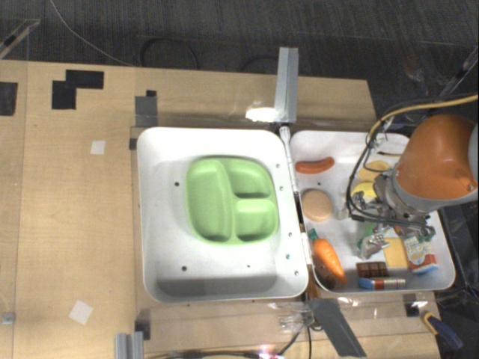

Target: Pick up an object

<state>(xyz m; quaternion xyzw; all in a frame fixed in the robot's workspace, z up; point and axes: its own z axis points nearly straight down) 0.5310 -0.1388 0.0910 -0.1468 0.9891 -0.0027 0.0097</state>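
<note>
The arm's orange band [443,158] hangs over the right bin [340,146] at the frame's right, the tool [382,234] low among the clutter; open or closed, cannot tell. Sausage [315,165] lies upper left in that bin, a tan round piece [317,205] below it, a carrot [328,259] at the lower left. Green divided tray [230,199] sits mid left bin [157,200]

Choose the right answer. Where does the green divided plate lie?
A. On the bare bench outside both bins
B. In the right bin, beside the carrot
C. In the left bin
C: the green divided plate sits inside the left bin, while the carrot lies in the right bin.
</note>
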